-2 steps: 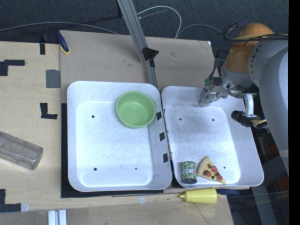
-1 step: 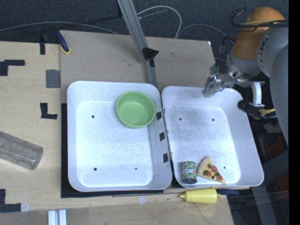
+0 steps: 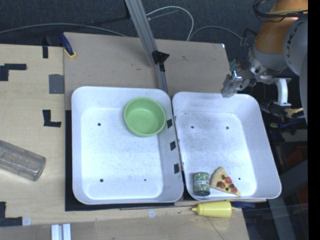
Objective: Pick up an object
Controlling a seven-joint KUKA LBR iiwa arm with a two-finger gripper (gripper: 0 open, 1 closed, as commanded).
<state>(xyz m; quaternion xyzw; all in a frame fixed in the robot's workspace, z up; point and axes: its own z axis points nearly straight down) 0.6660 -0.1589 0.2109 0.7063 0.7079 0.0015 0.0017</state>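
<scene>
- Bins first: two shallow white plastic bins with rounded corners and speckled floors sit side by side on the wooden bench, the left bin (image 3: 90, 149) and the right bin (image 3: 260, 149) touching along their inner rims.
- A round, smooth pale-green plastic bowl (image 3: 144, 116) stands upright near the left bin's far right corner.
- At the right bin's near edge, a small green cylindrical can (image 3: 201, 183) lies beside a flat toy pizza slice (image 3: 224, 181), a tan wedge with red dots; the two look close to touching.
- A yellow plastic squeeze bottle (image 3: 215, 209) lies on its side on the bench, just outside that bin's near rim.
- A clear ribbed plastic cylinder (image 3: 20, 160) lies at the bench's left edge.
- The grey arm with its orange band bends in from the right; its metal gripper (image 3: 229, 90) hangs over the right bin's far rim, nothing between its tips. Whether it is spread or closed I cannot tell.
</scene>
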